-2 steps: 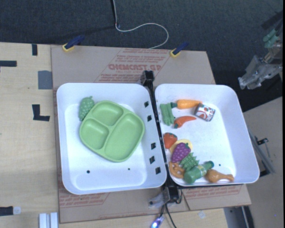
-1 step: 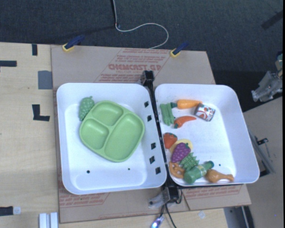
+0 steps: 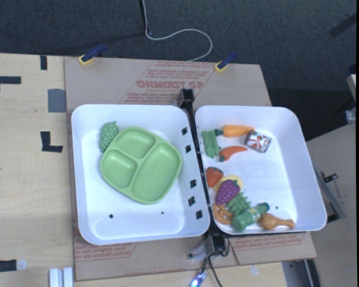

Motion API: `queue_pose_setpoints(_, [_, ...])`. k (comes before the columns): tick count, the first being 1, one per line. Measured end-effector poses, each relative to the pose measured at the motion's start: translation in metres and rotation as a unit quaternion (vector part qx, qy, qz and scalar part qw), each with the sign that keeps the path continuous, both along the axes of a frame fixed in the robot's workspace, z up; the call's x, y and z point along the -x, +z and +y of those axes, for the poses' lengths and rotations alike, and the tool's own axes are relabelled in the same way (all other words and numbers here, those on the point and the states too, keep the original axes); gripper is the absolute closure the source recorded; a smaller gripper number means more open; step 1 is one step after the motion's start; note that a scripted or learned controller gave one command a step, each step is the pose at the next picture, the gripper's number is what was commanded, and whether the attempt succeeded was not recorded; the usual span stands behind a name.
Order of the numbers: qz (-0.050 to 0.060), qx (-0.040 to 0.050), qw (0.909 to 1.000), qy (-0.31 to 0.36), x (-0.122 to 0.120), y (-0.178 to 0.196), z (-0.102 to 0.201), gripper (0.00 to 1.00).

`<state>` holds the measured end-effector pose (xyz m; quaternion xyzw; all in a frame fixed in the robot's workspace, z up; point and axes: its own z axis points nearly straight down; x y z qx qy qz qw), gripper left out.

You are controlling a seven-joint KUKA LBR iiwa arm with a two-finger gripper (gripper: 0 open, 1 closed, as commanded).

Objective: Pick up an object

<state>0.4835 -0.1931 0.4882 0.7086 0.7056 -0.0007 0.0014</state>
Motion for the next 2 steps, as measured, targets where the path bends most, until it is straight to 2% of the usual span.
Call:
queue_pose_setpoints(1, [0.003, -0.001, 1.0, 0.001, 0.0, -0.039, -0.033, 1.0])
queue_pose_setpoints(2, [0.002, -0.0011, 1.0, 0.002, 0.0, -0.063, -0.03, 1.0])
